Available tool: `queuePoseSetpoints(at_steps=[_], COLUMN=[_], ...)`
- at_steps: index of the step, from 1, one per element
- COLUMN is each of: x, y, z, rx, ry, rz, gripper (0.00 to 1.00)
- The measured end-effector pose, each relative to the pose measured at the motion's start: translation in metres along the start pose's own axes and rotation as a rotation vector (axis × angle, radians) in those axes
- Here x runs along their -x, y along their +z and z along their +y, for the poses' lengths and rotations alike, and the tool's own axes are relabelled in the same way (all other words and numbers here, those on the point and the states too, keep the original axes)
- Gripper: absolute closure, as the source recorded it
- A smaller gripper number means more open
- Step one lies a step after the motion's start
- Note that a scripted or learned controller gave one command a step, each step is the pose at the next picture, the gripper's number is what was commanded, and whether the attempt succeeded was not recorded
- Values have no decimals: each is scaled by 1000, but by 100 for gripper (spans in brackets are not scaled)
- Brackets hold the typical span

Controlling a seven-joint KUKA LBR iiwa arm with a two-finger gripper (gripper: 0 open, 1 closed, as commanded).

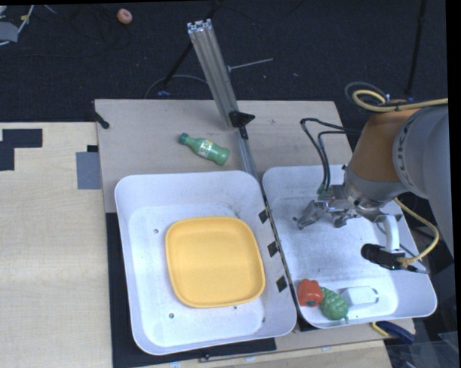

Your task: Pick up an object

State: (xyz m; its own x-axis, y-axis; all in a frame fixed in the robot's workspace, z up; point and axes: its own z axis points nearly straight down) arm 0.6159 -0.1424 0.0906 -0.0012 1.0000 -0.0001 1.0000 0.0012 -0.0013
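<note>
- Small red pepper-shaped toy (pixel 309 292) and knobbly green toy (pixel 334 305) lie touching in the right shallow white bin (pixel 419 290), at its near-left corner; a flat white piece (pixel 360 295) sits just beside them.
- Metal two-finger gripper (pixel 306 220) hangs over the bin's open middle, well apart from the toys, fingers apparently spread with nothing between them.
- Left white bin (pixel 140 296) holds a smooth yellow rounded-square plate (pixel 215 261).
- Green plastic bottle (pixel 204 149) lies on the bench behind, beside a tilted aluminium rail (pixel 215 64).

Even overhead light, slightly soft focus
</note>
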Motion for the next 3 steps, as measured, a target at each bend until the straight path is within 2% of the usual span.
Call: queuePoseSetpoints(at_steps=[1,2,3], x=[1,2,7], y=[-11,-74,-118], z=[0,-3,-7], rx=[2,6,5], ry=[1,2,2], rz=[0,-1,-1], gripper=[100,100,100])
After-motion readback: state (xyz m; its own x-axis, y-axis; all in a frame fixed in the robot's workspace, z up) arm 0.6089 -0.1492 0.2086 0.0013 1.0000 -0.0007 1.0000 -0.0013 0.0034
